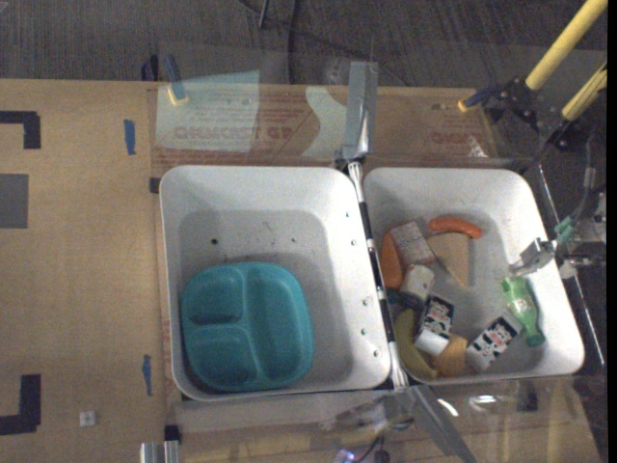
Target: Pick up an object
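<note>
The right bin point(434, 189) holds several small items. An orange sausage point(455, 227) lies at the back, with a brown block point(412, 243) and a tan wedge point(453, 257) in front of it. An orange piece point(389, 258) lies along the left wall. A white cube point(417, 282) sits mid-bin. Two cow-patterned cartons point(437, 315) point(496, 339) lie near the front, and a yellow banana point(411, 347) curves along the front left corner. A green bottle point(522, 307) lies by the right wall.
The left bin point(251, 196) holds a teal divided plate point(246, 326) at its front. A metal bar point(359, 123) runs up from the seam between the bins. A metal bracket point(551, 251) sits on the right bin's right rim. Yellow poles point(571, 29) stand at the top right.
</note>
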Robot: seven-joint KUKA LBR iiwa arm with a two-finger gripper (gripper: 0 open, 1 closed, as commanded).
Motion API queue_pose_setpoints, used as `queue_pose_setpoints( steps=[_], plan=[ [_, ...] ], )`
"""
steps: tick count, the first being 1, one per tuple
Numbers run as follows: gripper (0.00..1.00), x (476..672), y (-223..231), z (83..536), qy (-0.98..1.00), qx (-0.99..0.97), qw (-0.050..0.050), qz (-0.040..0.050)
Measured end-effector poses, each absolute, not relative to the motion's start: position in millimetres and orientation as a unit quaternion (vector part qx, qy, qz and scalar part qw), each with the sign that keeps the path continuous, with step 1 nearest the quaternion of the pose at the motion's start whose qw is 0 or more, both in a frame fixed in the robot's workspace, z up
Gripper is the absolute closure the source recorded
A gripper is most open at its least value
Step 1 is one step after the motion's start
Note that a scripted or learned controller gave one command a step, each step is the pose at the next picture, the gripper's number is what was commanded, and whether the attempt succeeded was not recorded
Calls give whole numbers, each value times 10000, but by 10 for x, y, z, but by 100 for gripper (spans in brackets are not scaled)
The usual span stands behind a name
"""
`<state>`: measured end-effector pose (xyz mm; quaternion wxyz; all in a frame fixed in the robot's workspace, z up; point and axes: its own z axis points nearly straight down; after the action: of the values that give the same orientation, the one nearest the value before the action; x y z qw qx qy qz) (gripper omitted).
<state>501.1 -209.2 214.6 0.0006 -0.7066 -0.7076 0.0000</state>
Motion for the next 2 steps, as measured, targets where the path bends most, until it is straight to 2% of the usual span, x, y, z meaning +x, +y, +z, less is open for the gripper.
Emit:
queue_pose_setpoints(
  steps=[1,2],
  plan=[
    [0,5272,-2111,976,-6811,-7321,2,-21],
    [100,5272,-2121,1069,-6805,-7327,-10,-17]
  ],
)
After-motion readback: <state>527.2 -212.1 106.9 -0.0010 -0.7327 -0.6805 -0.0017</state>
